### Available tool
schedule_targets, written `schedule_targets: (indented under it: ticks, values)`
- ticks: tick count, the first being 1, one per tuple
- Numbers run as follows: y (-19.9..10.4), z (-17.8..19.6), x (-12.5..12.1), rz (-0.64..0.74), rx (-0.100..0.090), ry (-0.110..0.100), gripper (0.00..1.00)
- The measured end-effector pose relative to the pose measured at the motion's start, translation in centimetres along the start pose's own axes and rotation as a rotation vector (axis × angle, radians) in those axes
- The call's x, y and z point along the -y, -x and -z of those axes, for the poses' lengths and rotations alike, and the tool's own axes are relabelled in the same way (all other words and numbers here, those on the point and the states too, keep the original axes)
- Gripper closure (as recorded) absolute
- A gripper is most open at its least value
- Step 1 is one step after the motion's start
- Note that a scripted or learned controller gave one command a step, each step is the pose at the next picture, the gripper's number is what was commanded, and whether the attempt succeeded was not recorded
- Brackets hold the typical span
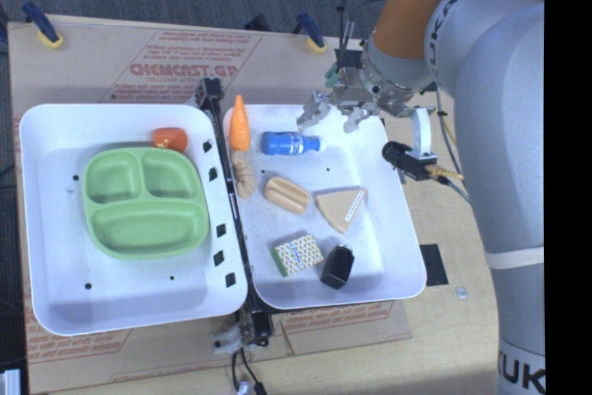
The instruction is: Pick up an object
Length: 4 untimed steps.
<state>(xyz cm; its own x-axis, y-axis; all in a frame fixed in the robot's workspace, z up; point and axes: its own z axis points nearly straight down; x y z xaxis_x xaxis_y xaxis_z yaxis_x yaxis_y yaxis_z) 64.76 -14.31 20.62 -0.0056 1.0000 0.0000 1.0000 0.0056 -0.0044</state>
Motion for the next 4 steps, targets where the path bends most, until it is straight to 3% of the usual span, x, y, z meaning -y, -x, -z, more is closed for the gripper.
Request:
schedule_targets:
  ticks: [1, 2, 3, 4]
  values:
    - [-2.6, -11.5, 0.3, 0.139, -0.001, 0.000, 0.00]
    - [-3.9, -11.6, -0.7, 0.189, -0.001, -0.010, 0.00]
    - [-4.7, -11.5, -0.9, 0.103, 0.001, -0.003, 0.00]
    - [-4.7, -10.6, -0.7, 0.105, -0.001, -0.010, 1.00]
